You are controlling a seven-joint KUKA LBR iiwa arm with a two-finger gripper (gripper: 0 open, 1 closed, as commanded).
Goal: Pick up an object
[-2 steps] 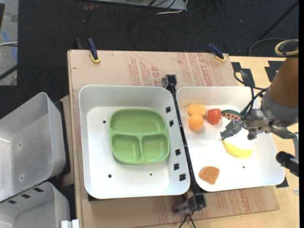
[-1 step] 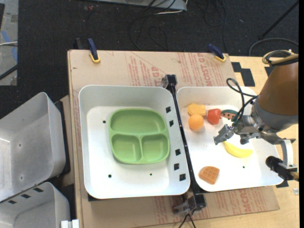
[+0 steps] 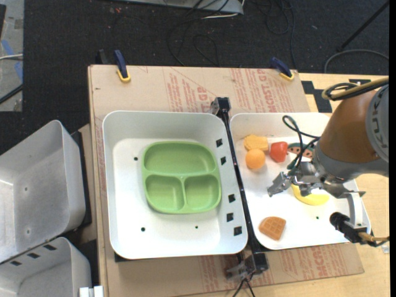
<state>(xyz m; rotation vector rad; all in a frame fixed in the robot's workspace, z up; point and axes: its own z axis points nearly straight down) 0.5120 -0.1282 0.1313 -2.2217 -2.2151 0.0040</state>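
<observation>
Metal gripper (image 3: 281, 184) poised in right bin (image 3: 309, 240), grip state cannot be told, round orange (image 3: 255, 159) near, ridged waffle (image 3: 272, 228) below, smooth green tray (image 3: 182, 177) seated in left bin (image 3: 124, 228)

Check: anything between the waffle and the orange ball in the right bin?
No. In the camera view, bare white bin floor separates the waffle from the orange ball; the end effector sits just right of that line.

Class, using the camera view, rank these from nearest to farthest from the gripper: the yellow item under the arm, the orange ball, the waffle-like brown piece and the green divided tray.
1. Yellow item, just right of the gripper.
2. Orange ball above it and waffle-like brown piece below it: too close to call.
3. Green divided tray, in the left bin.
</observation>
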